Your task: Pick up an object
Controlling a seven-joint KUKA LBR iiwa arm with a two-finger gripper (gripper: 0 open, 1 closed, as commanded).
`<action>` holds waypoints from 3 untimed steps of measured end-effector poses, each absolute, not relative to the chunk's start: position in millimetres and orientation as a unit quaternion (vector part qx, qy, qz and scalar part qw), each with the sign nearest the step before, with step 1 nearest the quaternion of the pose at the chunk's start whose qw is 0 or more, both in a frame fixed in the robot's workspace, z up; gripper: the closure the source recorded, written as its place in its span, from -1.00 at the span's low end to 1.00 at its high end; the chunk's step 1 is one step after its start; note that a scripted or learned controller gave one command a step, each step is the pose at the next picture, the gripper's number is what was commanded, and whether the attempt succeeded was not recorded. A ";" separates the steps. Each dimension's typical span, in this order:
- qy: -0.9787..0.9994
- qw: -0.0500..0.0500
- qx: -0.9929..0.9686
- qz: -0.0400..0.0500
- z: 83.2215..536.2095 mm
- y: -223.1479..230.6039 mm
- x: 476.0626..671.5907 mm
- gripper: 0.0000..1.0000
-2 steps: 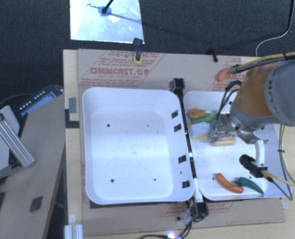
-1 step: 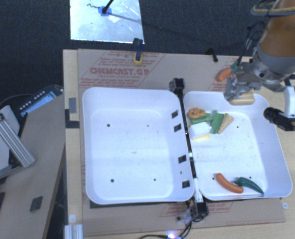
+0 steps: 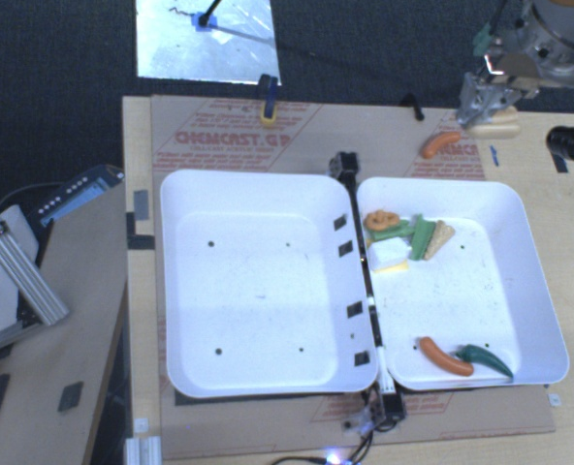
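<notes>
Beyond the bins: gripper [image 3: 481, 105] hovers, grip state unreadable
Beneath it: sausage [image 3: 440, 144] outside right bin [image 3: 529, 226], likely dropped
Reachable: cluster [image 3: 408, 235], still binned

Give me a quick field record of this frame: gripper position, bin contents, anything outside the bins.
gripper: above the bench beyond the right bin's far edge, over no bin
left bin: white, shallow
right bin: orange pretzel-like piece, green piece, tan piece, white block clustered near far-left corner; orange sausage and green pepper near front edge
outside bins: orange sausage-like item on cardboard, beside the gripper
</notes>
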State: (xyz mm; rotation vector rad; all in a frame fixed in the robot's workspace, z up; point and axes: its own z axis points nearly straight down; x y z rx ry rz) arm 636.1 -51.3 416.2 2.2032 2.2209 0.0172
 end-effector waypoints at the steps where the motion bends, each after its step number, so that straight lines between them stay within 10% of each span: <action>1: 0.709 0.002 0.705 0.002 455.4 -49.6 615.3 1.00; 2: 0.707 0.002 0.707 0.002 487.1 -64.5 600.1 1.00; 3: 0.704 0.002 0.710 -0.001 460.4 -171.3 619.9 1.00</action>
